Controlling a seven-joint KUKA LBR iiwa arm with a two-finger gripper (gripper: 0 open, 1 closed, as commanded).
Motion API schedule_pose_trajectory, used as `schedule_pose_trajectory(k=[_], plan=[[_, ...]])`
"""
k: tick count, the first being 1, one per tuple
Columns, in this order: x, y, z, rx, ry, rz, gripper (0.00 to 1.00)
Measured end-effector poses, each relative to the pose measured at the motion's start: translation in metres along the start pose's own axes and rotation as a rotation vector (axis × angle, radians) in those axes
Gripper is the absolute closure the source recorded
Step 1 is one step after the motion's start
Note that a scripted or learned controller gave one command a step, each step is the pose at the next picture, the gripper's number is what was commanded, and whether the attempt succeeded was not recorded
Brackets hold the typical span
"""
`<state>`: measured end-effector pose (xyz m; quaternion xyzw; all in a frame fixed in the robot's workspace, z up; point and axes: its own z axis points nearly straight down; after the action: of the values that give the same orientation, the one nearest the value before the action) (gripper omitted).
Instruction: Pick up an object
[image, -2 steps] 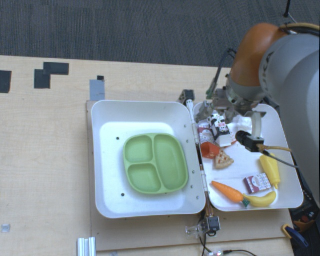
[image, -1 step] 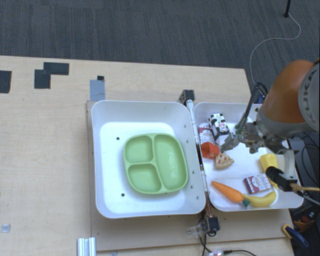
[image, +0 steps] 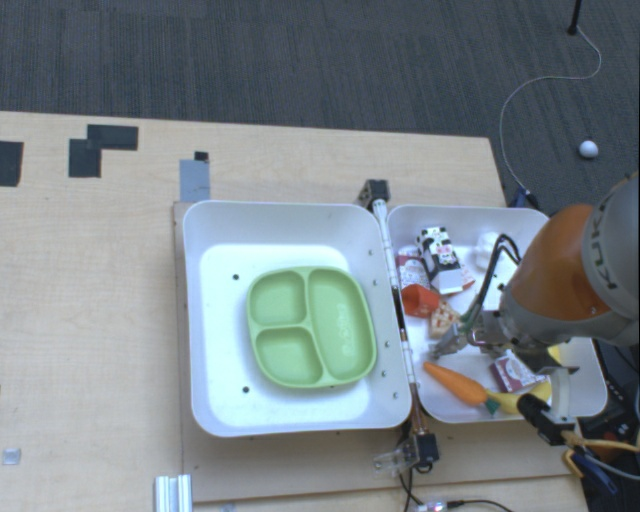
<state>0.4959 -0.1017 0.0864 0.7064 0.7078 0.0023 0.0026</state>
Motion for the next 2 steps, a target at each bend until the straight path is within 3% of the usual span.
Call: schedule_pose_trajectory(k=[1,2], plan=[[0.0002,0.0024,-0.0114,-0.006,0.0,-0.001,1.0],[0.0002,0.0023,-0.0113,-0.006,0.0,-0.001,0.0]])
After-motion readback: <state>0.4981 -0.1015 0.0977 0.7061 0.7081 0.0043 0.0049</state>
